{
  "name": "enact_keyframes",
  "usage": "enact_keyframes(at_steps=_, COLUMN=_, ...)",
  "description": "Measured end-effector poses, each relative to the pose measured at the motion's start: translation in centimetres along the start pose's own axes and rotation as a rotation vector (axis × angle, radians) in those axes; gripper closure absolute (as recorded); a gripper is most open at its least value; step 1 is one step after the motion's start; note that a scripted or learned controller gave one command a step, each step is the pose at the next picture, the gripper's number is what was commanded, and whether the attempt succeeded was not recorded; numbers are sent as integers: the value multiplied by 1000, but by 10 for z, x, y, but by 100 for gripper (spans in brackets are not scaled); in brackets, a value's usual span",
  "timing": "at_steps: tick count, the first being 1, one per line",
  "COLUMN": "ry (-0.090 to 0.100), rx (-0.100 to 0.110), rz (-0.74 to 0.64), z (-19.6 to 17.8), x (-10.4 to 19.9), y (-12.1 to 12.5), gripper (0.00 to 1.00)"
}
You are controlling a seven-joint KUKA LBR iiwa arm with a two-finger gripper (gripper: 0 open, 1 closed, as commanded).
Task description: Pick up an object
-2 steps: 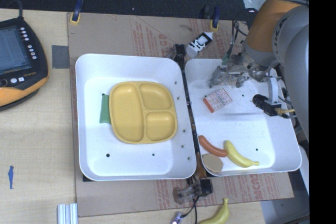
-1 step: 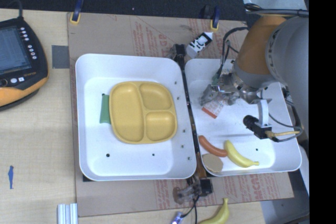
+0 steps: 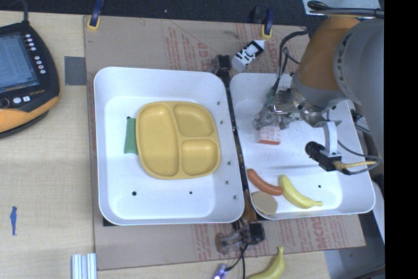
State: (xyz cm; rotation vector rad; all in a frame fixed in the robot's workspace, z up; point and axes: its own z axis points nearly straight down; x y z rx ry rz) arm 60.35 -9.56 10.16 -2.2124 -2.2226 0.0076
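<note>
A: So, where does the pincer stand right now?

B: The grey two-finger gripper (image 3: 270, 119) hangs low over the shallow white right-hand bin (image 3: 353, 206), in its upper left part, beside the wall it shares with the shallow white left-hand bin (image 3: 111, 140). Directly under its tip lies a small pale packet with a reddish end (image 3: 269, 135).

A: Are the fingers apart or together?

B: The camera cannot settle that; the wrist and cabling blur over the tip, so it cannot be told, nor whether anything sits between them.

A: Which thing is the pick aimed at, by your reading?

B: Most likely the packet, since it is touching or just below the tip. It lies toward the near edge of the bin from the pincer, a shade down the view, its long axis roughly running away from the camera.

A: And the alternatives?

B: An orange-red sausage-shaped toy (image 3: 264, 182) and a yellow plastic banana (image 3: 298, 193) lie well apart from the tip, near the bin's front, both slanting down to the right, with a tan round disc (image 3: 264, 204) beside them. The yellow three-compartment plastic plate (image 3: 177, 139) rests in the left-hand bin, over a green flat piece (image 3: 130, 135).

A: So the coming move?

B: Probably a short straight descent, with the fingers closing across the packet's narrow width.
</note>
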Motion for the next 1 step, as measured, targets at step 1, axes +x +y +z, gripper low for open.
enact_keyframes(at_steps=1, ry=1, rx=-6, rz=0, z=-91, x=70, y=1, gripper=100)
